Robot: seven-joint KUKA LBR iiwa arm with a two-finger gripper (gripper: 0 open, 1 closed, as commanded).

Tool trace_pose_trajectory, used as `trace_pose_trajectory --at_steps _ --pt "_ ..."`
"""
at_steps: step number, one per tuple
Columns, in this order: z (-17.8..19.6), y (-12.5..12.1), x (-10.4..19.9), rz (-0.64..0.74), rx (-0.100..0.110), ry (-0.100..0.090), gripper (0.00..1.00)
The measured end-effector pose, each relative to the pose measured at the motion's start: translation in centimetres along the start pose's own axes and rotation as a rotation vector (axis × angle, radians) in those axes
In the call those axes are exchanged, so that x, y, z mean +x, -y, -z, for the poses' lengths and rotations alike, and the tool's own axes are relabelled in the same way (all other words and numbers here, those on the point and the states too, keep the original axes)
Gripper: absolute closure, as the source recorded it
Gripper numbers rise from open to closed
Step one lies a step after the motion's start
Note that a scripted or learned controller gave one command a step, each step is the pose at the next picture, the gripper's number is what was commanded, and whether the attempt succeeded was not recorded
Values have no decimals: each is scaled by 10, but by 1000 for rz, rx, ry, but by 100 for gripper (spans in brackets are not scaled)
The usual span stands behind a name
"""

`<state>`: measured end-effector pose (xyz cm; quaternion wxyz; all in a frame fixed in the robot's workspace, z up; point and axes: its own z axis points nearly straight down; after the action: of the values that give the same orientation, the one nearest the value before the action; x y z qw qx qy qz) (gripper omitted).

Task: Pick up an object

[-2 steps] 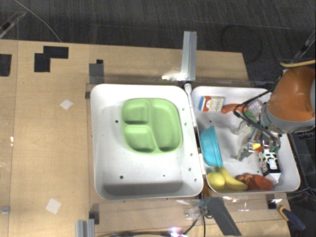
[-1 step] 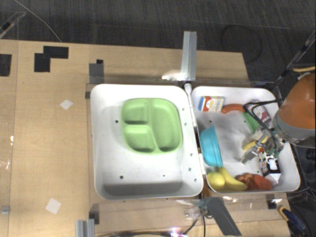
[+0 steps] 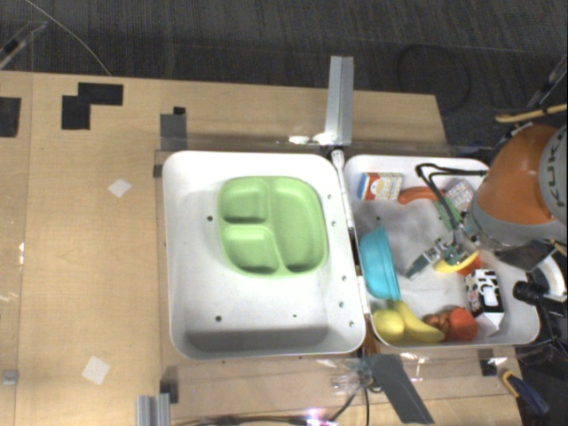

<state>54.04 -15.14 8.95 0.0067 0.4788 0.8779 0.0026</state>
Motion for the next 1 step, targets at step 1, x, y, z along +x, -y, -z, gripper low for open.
trace_pose_trajectory --at_steps 1 --pt "21 46 -17 -105 6 -4 0"
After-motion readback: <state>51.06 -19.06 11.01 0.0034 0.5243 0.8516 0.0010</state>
